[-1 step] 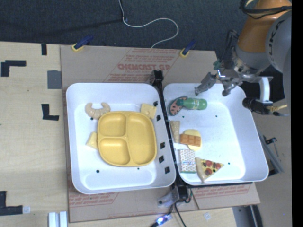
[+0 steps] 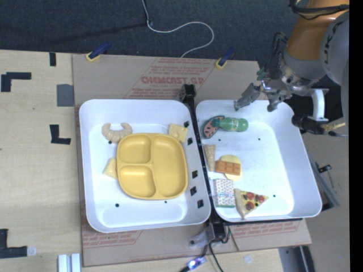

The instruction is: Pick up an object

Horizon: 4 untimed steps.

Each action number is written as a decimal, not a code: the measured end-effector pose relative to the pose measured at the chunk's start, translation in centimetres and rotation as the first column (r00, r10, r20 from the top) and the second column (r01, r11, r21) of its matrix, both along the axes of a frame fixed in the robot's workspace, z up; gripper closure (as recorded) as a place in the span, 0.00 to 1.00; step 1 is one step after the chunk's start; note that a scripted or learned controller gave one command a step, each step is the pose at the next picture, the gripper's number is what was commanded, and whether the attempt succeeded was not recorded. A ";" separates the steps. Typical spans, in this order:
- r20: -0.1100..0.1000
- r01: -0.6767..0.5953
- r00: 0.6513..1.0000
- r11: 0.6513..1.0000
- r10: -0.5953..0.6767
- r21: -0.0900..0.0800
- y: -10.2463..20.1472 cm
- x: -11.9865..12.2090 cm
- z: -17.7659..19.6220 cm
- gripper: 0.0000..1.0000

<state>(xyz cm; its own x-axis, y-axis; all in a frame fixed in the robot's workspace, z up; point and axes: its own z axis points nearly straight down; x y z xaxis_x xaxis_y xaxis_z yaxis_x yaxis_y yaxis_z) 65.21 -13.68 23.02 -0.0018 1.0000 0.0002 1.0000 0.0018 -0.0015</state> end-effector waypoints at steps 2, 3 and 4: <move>-0.003 0.000 1.000 1.000 0.000 -0.001 -1.0 0.4 -10.0 0.00; -0.002 -0.001 1.000 1.000 0.001 -0.001 -0.8 0.3 -14.9 0.00; 0.001 -0.002 1.000 1.000 0.002 -0.002 -0.8 0.5 -13.6 1.00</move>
<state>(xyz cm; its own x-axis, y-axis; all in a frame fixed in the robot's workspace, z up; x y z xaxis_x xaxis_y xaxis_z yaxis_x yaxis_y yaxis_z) 65.67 -14.44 9.46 -0.0042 1.0000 -0.0018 1.0000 0.0042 -0.0004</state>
